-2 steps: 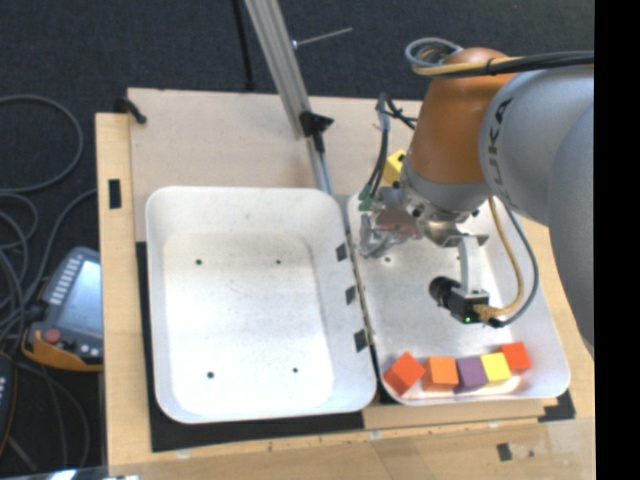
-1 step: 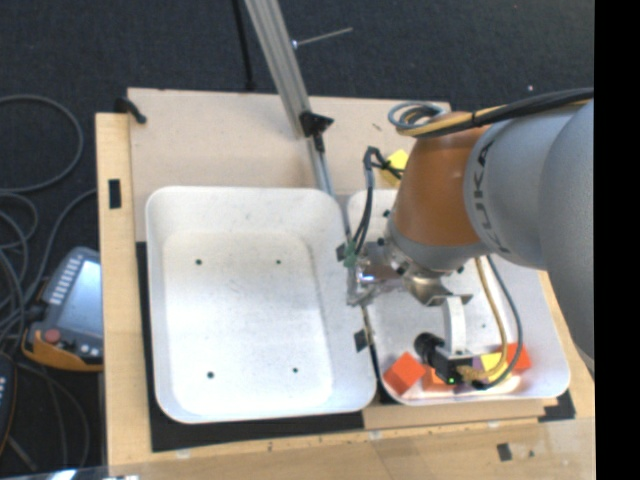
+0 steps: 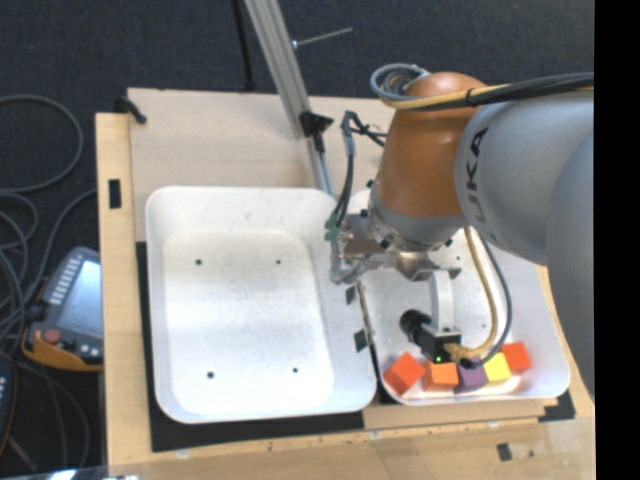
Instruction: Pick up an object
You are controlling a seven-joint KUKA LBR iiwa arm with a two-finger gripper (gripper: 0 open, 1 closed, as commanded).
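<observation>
Blocks line the near wall of the right bin (image 3: pixel 545 313): a red-orange block (image 3: pixel 405 371) at the left end, tipped a little, then an orange block (image 3: pixel 443 375), a purple block (image 3: pixel 470 373), a yellow block (image 3: pixel 497 370) and another red block (image 3: pixel 516 357), each touching the next. They look like small, light, rigid cubes with flat faces, unlikely to crush or deform. The red-orange one seems the easiest to take, since its left side is free; closing on two opposite flat faces from above should hold it. The others are packed too tightly to get at their sides.

Just behind them the pincer (image 3: pixel 405 265) hangs over the middle of the same bin, apart from the row. I cannot tell whether it is open or closed, and nothing is visibly held. Above it the arm (image 3: pixel 530 168) has an orange band (image 3: pixel 425 153), and the grey casing carries upright letters that read "UKA". The left bin (image 3: pixel 250 298) lies beside it, and farther back, bare desk (image 3: pixel 220 138) and a slanting metal post (image 3: pixel 280 53).
</observation>
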